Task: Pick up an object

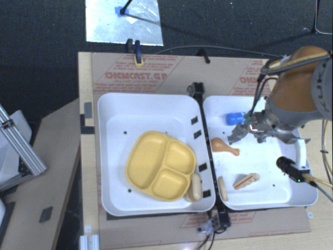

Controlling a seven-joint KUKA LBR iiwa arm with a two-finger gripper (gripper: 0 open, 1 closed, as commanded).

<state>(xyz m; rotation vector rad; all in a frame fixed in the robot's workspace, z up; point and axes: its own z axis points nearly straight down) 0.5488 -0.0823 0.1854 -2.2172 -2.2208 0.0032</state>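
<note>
Two white bins (pixel 112 139) flank the hand (pixel 240 133), spread apart, gripping nothing, above a chicken drumstick (pixel 225 147).

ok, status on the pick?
Pincer over right bin, nothing seen in it. Drumstick just below-left of it, blue piece just above. Hot dog nearer the front, apart.

Right bin (pixel 270 199): blue cylinder (pixel 234 119) near back wall, orange drumstick-shaped piece (pixel 225 147) lying flat near the divider, hot dog (pixel 245 180) lying diagonally toward the front. Tan oblong piece (pixel 222 188) lies along the front-left edge. Left bin (pixel 112 139): yellow sectioned tray (pixel 160 164) flat, beige bread-like piece (pixel 195 187) touching its front-right corner.
</note>
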